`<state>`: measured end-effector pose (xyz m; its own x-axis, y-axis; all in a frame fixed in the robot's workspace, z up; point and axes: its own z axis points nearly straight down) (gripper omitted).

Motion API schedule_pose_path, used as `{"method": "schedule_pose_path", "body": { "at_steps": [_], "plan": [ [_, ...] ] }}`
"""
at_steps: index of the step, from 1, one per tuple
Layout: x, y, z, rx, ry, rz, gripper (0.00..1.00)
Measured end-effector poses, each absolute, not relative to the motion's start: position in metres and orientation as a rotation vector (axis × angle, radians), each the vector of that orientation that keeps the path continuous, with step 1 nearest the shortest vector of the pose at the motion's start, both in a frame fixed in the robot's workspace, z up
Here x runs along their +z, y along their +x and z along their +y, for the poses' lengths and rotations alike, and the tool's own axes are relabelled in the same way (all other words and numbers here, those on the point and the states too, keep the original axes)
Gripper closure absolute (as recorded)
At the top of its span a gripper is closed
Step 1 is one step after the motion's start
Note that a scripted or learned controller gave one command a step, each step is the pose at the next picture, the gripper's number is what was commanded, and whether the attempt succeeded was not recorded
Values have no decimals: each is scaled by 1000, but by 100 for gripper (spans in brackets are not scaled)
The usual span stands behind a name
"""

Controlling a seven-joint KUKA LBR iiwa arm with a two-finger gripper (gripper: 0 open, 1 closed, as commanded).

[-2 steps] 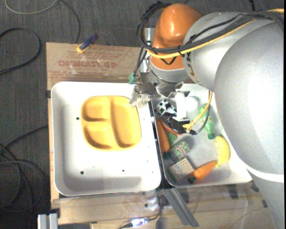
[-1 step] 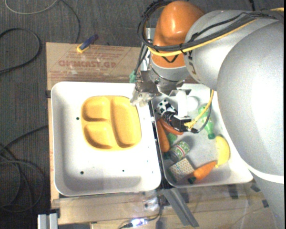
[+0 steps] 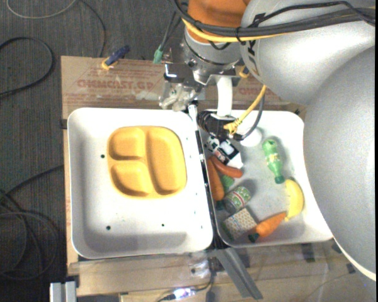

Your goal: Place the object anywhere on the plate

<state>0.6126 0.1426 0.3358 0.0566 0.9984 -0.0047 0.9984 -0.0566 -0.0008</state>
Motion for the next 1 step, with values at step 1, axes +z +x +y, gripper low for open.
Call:
{"method": "schedule_pose_path", "body": {
  "at_steps": [1],
  "plan": [
    [360,647,153,-5,1944,2464,100]
  ]
}}
